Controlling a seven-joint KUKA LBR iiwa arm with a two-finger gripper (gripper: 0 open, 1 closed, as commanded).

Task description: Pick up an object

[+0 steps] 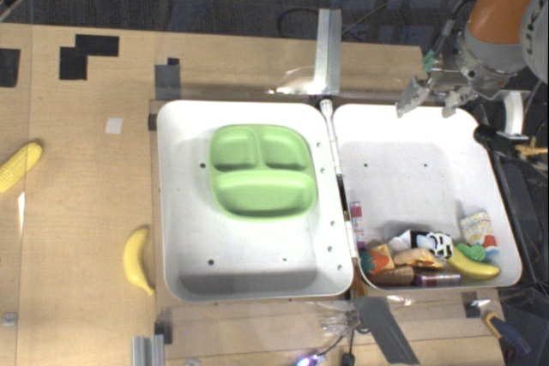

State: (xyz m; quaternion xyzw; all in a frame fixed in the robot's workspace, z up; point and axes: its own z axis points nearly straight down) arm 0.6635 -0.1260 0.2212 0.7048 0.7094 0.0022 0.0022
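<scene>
My gripper (426, 99) hangs over the far edge of the right bin (412, 159), its two fingers spread apart with nothing between them. A pile of small objects lies along that bin's near edge: a banana (474, 263), a black-and-white toy (438, 244), a brown bread-like piece (393, 275), a small white bottle (475, 226) and other bits. The pile is well below the gripper in the view, a good distance away. The left bin (184, 184) holds a green divided plate (260, 169).
Outside the bins, on the wooden bench at the left, lie a yellow banana (137, 260) and a yellow corn cob (19, 166). A metal post (328, 47) stands behind the divider between the bins. Cables run along the right side.
</scene>
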